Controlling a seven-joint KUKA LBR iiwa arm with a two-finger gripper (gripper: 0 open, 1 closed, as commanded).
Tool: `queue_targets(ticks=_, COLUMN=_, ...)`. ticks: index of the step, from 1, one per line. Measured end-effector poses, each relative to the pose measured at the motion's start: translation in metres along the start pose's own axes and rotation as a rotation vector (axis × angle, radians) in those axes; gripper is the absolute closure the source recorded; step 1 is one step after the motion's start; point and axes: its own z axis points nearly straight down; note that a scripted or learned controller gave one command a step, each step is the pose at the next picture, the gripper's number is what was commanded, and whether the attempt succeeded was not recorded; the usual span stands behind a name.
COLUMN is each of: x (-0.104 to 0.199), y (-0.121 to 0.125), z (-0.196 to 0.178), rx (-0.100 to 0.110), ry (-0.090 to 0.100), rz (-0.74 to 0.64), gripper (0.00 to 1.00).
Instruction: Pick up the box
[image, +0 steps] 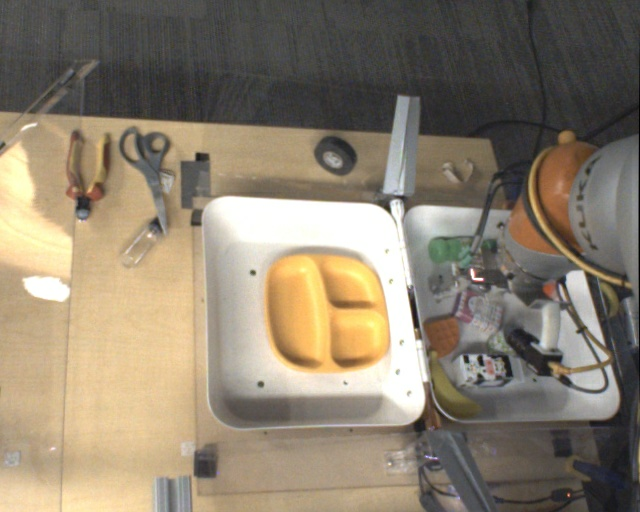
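Note:
The box (487, 368) is small and white with dark print. It lies flat near the front of the right bin (590, 408), beside a yellow banana (450, 388). My gripper (478, 276) hangs over the back half of that bin, above a crinkled pinkish packet (486, 314) and well behind the box. The grey arm with its orange band (558, 186) hides the bin's far right corner. Nothing shows as held.
The left bin (232, 300) holds a yellow divided tray (328, 308). The right bin also has a green object (447, 248), an orange-brown piece (441, 331) and a white cylinder (548, 322). Scissors (150, 170), pliers (85, 170) and a tape roll (335, 154) lie on the bench.

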Motion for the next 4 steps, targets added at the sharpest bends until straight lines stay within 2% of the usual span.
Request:
queue_targets(ticks=1, x=0.019, y=-0.003, z=-0.001, rx=-0.004, ry=-0.007, rz=-0.019, gripper=0.0)
queue_targets(ticks=2, x=0.012, y=-0.01, z=-0.001, rx=-0.006, ry=-0.001, rz=-0.037, gripper=0.0)
queue_targets(ticks=3, x=0.011, y=-0.006, z=-0.014, rx=-0.015, ry=-0.006, rz=-0.038, gripper=1.0)
queue_targets(ticks=4, x=0.011, y=-0.006, z=-0.014, rx=-0.015, ry=-0.006, rz=-0.038, gripper=0.0)
